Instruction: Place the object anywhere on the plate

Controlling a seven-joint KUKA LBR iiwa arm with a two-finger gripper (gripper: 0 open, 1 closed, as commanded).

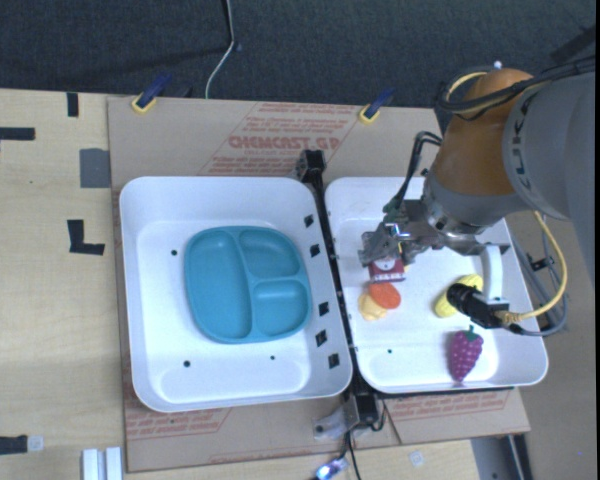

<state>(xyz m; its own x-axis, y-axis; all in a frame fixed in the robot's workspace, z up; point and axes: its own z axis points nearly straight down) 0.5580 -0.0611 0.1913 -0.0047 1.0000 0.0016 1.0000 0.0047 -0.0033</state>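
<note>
A teal divided plate [248, 282] lies in the left bin [150, 208]. In the right bin [510, 368], my gripper [385, 258] hangs over the left part, just above an orange and yellow toy food piece [381, 299]. A small red and white thing [385, 267] sits at the fingertips; whether it is part of the gripper or an object is unclear. A yellow toy [448, 302] lies to the right, partly behind a black cable connector. A purple grape bunch [465, 353] rests near the bin's front edge.
A black divider with clips [325, 268] runs between the two bins. The grey and orange arm [490, 158] covers the right bin's back right part. Cardboard [270, 138] lies under the bins.
</note>
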